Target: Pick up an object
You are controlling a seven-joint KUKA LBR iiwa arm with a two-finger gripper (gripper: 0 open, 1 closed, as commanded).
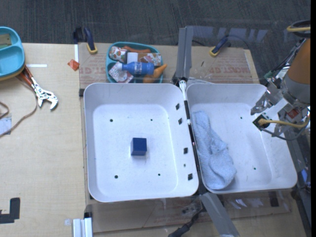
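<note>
Blue cube (139, 146) lies near the middle of the left bin (106, 179); a pale cloth (212, 154) lies along the left side of the right bin (269, 169). The gripper (261, 111) hangs over that bin's right part; whether it is open or closed cannot be told. Farther back stands a cluttered tub (112, 53).

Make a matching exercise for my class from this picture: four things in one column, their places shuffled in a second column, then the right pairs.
Things
1. block
2. cloth
3. wrench
4. gripper

Places
A. on the bare wooden bench
B. above the right side of the right bin
C. in the left bin
D. in the right bin, along its left wall

Pairs: 1-C, 2-D, 3-A, 4-B
</note>
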